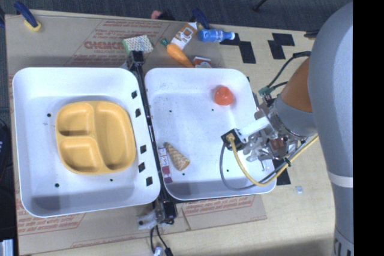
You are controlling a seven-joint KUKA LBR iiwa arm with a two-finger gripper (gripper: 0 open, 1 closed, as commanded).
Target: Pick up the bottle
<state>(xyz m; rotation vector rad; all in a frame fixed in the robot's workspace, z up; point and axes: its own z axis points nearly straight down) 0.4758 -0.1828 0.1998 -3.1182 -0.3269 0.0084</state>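
On the left, the left bin [24, 129] holds a yellow divided plate [95, 136], well away from anything the task needs. Behind the bins, on the table [84, 39], lie a small patterned packet [138, 44], an orange-and-white bottle [180, 45] on its side near the back rim of the right bin [192, 78], and just beyond it a blue bottle [211, 36], also on its side. Inside the right bin sit a waffle cone [177, 156] near the front left and a red-orange ball [223, 95] toward the back right. The gripper [264, 150] hovers over that bin's right front edge, amid cables and a yellow hose [255, 175]; whether it is open or closed cannot be told, and nothing shows between its tips. The risk, as I judge it, is that both bottles lie outside the bins, well apart from the gripper, so a descent here would close on nothing or catch the bin wall. A lying bottle may also roll from a pinch.
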